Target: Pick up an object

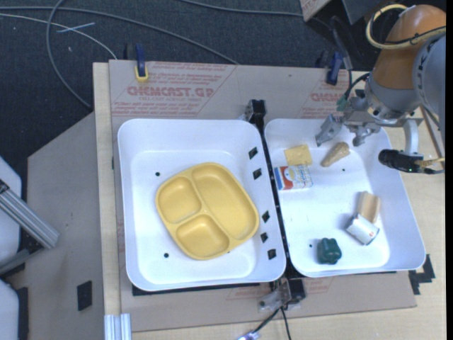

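My gripper (343,134) hovers over the back of the right bin (396,190), its two fingers spread apart with nothing between them. Just below it lies a tan wedge-shaped piece (335,154). A yellow block (298,155) sits to the wedge's left, and a small red, white and blue carton (293,178) lies in front of that. Near the bin's right side rests a tan roll (368,205) beside a white cup-like piece (362,229). A dark green object (328,251) lies at the front.
The left bin (134,190) holds a yellow divided plate (206,210). A black divider with clips (265,183) runs between the bins. Blue clamps (141,62) hold the cardboard base at the back.
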Robot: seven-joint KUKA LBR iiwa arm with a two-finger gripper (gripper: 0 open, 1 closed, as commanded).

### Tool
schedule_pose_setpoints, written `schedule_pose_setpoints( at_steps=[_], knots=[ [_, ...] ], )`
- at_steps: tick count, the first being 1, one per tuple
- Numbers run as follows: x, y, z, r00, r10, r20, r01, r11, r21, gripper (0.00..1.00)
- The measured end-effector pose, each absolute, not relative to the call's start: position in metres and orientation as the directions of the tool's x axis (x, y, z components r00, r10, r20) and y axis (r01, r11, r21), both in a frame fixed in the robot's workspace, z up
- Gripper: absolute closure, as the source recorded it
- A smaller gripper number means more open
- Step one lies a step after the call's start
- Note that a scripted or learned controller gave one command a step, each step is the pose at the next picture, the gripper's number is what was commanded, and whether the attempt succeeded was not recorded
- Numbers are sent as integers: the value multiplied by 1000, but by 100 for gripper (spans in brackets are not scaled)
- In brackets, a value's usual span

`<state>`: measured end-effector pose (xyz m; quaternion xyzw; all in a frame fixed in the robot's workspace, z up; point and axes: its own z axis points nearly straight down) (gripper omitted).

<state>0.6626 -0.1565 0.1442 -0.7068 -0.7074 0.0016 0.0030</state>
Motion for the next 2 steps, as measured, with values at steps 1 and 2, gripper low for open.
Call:
schedule_pose_setpoints(
  at_steps=[1, 2],
  knots=[
    [665, -157, 160, -2, 1000, 0, 1000, 2, 2, 100],
    [665, -156, 204, -1, 1000, -1, 1000, 1, 7, 100]
  ],
)
